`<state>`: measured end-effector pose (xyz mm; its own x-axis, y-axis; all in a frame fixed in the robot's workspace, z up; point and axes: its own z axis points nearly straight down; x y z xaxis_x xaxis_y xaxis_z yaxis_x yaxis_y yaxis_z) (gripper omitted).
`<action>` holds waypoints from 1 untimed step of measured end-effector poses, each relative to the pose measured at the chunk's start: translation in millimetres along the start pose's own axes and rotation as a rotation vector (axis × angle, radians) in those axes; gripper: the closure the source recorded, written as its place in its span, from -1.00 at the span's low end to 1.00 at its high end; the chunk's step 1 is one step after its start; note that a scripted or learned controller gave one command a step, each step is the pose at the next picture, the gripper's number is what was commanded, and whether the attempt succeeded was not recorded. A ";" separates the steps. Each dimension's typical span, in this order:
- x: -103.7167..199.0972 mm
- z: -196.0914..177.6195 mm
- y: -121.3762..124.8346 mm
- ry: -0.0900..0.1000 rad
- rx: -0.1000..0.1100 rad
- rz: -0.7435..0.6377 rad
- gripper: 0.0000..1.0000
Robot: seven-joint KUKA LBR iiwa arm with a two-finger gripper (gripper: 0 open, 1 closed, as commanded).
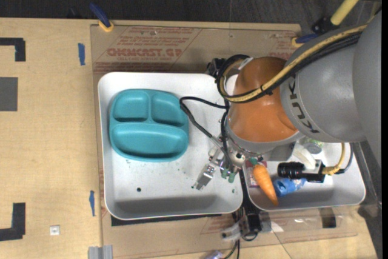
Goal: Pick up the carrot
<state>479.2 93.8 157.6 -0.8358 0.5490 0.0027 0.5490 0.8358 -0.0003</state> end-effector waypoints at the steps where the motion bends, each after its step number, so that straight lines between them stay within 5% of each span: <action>1: 18.6 61.1 31.3 -0.006 -0.003 -0.218 -1.00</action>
<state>480.7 130.3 96.6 -0.9349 0.3548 -0.0037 0.3548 0.9349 0.0026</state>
